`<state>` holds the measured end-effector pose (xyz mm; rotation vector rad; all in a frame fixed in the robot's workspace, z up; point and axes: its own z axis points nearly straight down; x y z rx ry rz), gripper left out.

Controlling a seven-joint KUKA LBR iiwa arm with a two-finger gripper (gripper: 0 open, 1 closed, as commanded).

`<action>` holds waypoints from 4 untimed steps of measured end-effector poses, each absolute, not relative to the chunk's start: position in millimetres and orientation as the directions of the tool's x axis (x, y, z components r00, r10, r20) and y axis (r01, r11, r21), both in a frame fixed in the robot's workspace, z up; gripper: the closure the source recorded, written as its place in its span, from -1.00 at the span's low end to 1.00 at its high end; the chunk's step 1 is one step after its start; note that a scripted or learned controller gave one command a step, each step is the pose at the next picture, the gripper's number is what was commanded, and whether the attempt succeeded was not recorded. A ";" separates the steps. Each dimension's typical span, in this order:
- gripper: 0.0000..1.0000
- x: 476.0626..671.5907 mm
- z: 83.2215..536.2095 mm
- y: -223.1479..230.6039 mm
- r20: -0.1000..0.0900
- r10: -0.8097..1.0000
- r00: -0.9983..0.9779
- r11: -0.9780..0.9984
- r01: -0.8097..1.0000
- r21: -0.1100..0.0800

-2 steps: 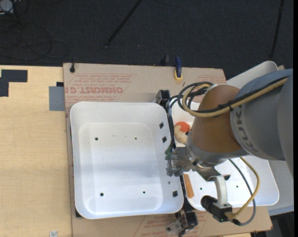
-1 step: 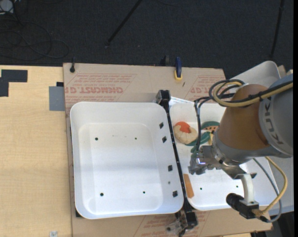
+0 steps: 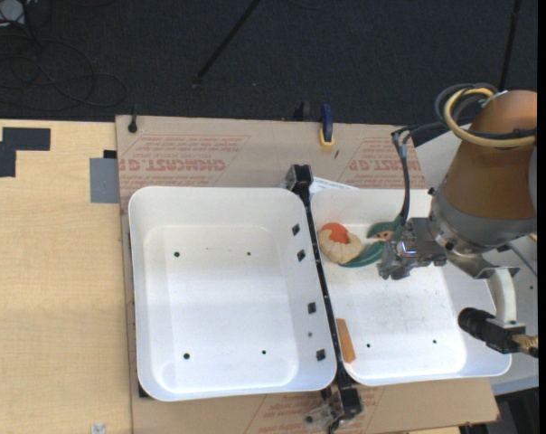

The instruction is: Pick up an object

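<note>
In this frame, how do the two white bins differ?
The right bin holds items, a red-and-cream object and an orange stick by its left wall; the left bin shows bare floor. The gripper is over the right bin, not the left. Both are shallow and white.

Two shallow white bins [image 3: 219,233] of smooth, faintly glossy plastic were seen on a matt brown cardboard sheet [image 3: 210,156] printed in red, laid over a pale wood-grain bench top [image 3: 47,287], beside a dark, rough-looking carpeted floor [image 3: 255,52].
</note>
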<state>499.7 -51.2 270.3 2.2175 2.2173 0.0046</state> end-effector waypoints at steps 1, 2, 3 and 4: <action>1.00 489.2 440.9 -23.1 0.001 1.000 -0.004 0.004 1.000 0.017; 1.00 494.5 474.6 -40.3 -0.001 1.000 0.000 0.000 1.000 0.002; 1.00 487.5 500.1 -54.4 -0.001 1.000 0.000 0.000 1.000 0.001; 1.00 475.6 529.9 -77.5 -0.001 1.000 0.001 -0.001 1.000 0.000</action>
